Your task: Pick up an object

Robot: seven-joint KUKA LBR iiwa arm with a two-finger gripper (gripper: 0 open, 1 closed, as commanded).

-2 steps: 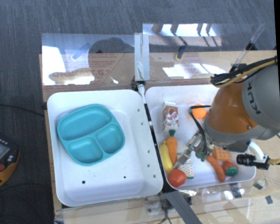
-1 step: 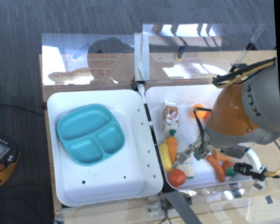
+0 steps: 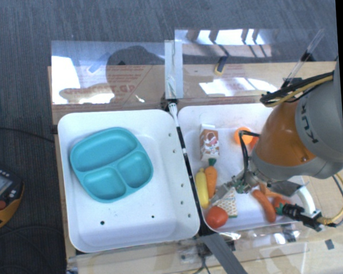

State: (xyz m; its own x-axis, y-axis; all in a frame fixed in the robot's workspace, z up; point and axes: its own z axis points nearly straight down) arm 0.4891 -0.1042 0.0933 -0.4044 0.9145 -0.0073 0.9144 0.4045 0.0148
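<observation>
My gripper (image 3: 227,189) is low in the right bin (image 3: 287,109), under the arm's orange band (image 3: 280,139). It hovers just above a pale patterned wedge (image 3: 228,205) and beside a small orange carrot (image 3: 211,179). Nothing is visibly held in it. A yellow piece (image 3: 202,188) lies left of the carrot. By the bin's front wall sits a red tomato (image 3: 217,217). A white and brown carton (image 3: 209,143) lies further back. Two long orange pieces (image 3: 265,203) lie to the gripper's right, partly under the arm.
A teal divided plate (image 3: 110,163) lies in the left bin (image 3: 131,227). An orange round thing (image 3: 243,135) is half hidden by the arm. The ridge between the bins (image 3: 185,162) runs close to the left of the toys. A handheld device (image 3: 0,195) sits on the floor, far left.
</observation>
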